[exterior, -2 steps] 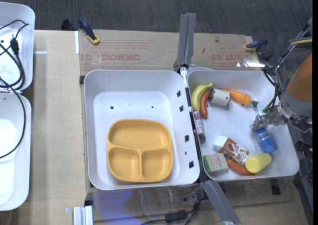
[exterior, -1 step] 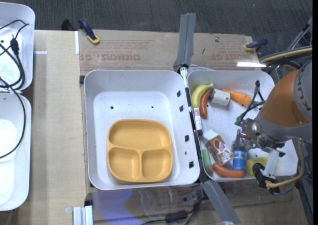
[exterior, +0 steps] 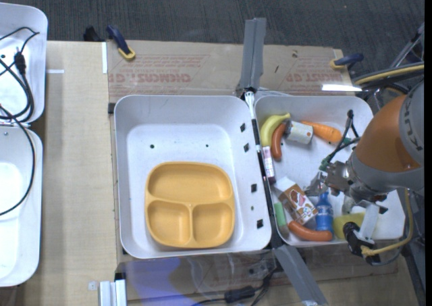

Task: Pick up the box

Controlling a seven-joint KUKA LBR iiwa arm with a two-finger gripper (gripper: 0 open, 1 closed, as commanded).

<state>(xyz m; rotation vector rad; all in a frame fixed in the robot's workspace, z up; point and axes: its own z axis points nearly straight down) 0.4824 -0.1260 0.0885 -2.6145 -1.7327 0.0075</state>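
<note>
1. Dark carpet fills the top of the view beyond the worktop [exterior: 74,163], a pale wood surface with a sheet of brown cardboard [exterior: 202,68] lying under the far edges of the bins.
2. Two white bins sit side by side, their inner rims touching along a line of black clips. A grey bar [exterior: 254,55] rises from the far end of that seam.
3. Left bin [exterior: 135,129]: a yellow divided plate [exterior: 191,204] lies in its near half, close to the near wall. The far half is bare white floor, with open room on all sides.
4. Right bin [exterior: 304,100]: crowded. A banana [exterior: 271,127], a small can [exterior: 299,133] and a carrot [exterior: 325,132] lie along the far part.
5. The box [exterior: 299,204], small and brown with a white end, lies tilted in the near left part of the right bin. A green item [exterior: 279,213] is just beside it on the left, a sausage [exterior: 310,232] just below it, and a blue bottle [exterior: 325,211] touches its right side.
6. The arm's orange band [exterior: 388,139] covers the right bin's right side. The tool [exterior: 331,180] hangs just right of the box, above the blue bottle; I cannot tell whether it is apart or together.
7. White tubs [exterior: 17,163] with black cables sit at the left edge of the worktop.
</note>
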